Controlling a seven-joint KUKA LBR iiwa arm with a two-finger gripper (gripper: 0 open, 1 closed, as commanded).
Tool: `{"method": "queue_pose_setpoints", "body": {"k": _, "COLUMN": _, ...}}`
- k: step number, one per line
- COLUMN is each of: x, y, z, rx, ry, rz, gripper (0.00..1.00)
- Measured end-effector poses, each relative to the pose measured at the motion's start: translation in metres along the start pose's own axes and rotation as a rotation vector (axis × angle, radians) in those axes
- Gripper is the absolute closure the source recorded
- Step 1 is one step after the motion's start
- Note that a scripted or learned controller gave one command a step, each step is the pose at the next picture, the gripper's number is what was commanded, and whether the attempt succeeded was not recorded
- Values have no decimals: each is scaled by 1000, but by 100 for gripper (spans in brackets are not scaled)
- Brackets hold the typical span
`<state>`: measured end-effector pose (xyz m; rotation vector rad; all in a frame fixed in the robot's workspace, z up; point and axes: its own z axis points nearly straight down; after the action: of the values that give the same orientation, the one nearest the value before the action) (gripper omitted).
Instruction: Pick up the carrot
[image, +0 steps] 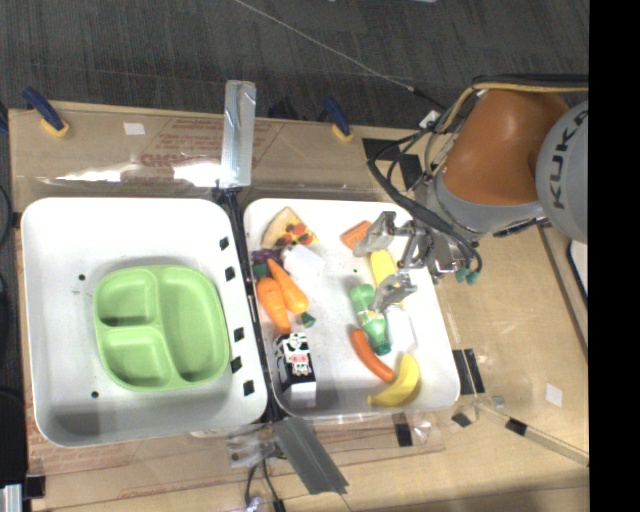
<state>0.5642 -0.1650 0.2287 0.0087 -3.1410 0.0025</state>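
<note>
A banana (399, 383) is lying at the right bin's (334, 398) near edge, just beside a carrot (371, 355); a second carrot pair (280, 296) is resting by the left wall; the gripper (392, 262) is hanging open above the bin's right side, holding nothing; a pizza slice (288, 229) is sitting farthest; the green plate (158, 326) is occupying the left bin (60, 235).

Two white bins (60, 300) (440, 330), one green plate (160, 327), three carrots (283, 296) (371, 356) (356, 235) (roughly).

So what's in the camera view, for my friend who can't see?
The gripper hangs open over the right bin, above toy food: carrots, a banana, a pizza slice. The left bin holds a green plate.
</note>
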Motion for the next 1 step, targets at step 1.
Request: {"method": "queue_pose_setpoints", "body": {"k": 1, "x": -61, "y": 4, "z": 108, "rx": 5, "ry": -15, "rz": -317, "gripper": 0}}
